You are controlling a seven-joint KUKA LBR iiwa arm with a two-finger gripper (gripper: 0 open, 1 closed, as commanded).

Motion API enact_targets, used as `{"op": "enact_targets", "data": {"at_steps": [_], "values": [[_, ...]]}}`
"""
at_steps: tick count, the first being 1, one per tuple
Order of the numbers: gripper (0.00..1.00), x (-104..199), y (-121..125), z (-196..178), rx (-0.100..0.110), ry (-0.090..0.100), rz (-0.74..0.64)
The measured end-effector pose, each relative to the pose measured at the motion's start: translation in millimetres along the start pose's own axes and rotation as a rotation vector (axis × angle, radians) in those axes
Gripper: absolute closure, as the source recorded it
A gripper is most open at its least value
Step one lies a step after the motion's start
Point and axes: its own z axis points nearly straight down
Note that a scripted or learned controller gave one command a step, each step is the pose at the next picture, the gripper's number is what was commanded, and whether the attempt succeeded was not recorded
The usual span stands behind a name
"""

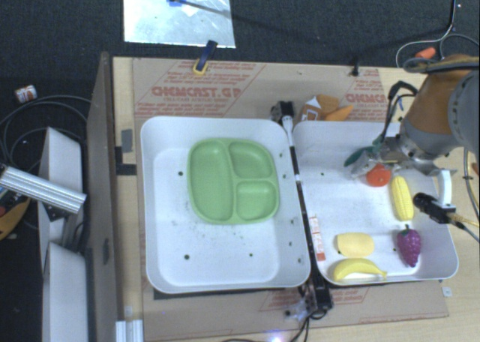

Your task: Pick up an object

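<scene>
Here, two shallow white plastic bins sit side by side on a cardboard-lined surface (225, 82). The left bin (169, 258) carries a smooth, pale green divided plate (231, 181) with three rounded compartments. The right bin (330, 205) holds glossy toy foods: a red tomato (379, 176), a ridged yellow corn cob (402, 198), a bumpy purple grape bunch (409, 246), a plump yellow lemon (354, 244) and a curved banana (358, 269) at the near rim. An orange, carrot-like piece (337, 113) lies outside, behind the bins. The grey arm (orange band above the wrist) reaches in from the right, its tool (367, 160) low over the right bin's far half, just above the tomato and touching or nearly touching it. The tool's dark, greenish tip is blurred against the wrist, so whether it stands wide or narrow cannot be told, and nothing is seen gripped. The arm's upper part is cut off at the frame edge.
</scene>
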Motion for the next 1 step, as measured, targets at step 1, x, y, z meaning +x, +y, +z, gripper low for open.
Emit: {"op": "enact_targets", "data": {"at_steps": [1], "values": [[1.00,-0.4,2.6,-11.9,-0.006,-0.001,-0.002]]}}
